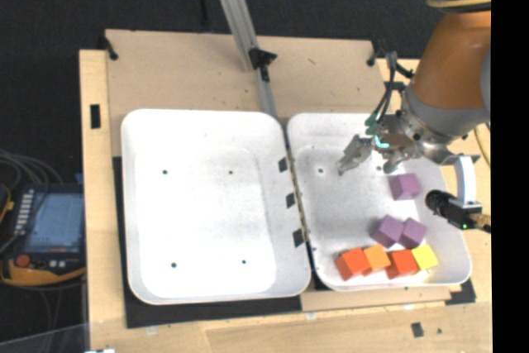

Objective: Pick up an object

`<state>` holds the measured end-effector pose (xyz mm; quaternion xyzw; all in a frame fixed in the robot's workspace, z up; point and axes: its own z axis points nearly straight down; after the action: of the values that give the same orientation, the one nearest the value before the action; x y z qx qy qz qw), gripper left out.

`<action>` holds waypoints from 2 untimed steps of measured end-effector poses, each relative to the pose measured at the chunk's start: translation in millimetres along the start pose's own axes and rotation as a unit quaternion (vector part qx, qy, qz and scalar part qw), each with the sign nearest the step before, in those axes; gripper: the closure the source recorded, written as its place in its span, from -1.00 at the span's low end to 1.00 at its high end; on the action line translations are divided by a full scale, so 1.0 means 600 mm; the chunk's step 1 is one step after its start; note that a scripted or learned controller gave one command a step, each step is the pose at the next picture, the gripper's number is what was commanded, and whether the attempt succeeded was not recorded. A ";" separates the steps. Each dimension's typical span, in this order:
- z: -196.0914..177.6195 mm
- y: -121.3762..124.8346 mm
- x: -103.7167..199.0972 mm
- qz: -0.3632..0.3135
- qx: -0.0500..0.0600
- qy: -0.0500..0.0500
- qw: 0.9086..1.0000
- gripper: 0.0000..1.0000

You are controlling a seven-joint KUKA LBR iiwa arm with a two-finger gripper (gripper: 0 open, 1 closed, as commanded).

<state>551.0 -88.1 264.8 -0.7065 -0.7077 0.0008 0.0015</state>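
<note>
The right bin (pixel 331 202) holds several blocks. One purple block (pixel 405 186) lies alone near the right wall. Two more purple blocks (pixel 387 230) (pixel 412 232) sit side by side lower down. Along the front wall runs a row with an orange block (pixel 354 262), a lighter orange block (pixel 378 257), a red-orange block (pixel 402 263) and a yellow block (pixel 425 257). My gripper (pixel 364 167) hangs over the upper part of this bin, left of the lone purple block, open with nothing between its fingers.
The left bin (pixel 207 202) lies beside the right one, with black clips along the shared edge (pixel 291 198). A slanted metal post (pixel 240 21) rises from the back of the bench. A blue-screened device (pixel 50 227) sits off the bench at far left.
</note>
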 end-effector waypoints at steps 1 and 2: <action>-0.003 0.001 0.000 0.001 -0.002 0.000 1.000 -1.00; 0.094 0.007 -0.016 0.002 0.001 -0.001 1.000 -1.00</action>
<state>555.1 -97.4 208.1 -0.7079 -0.7064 0.0022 0.0012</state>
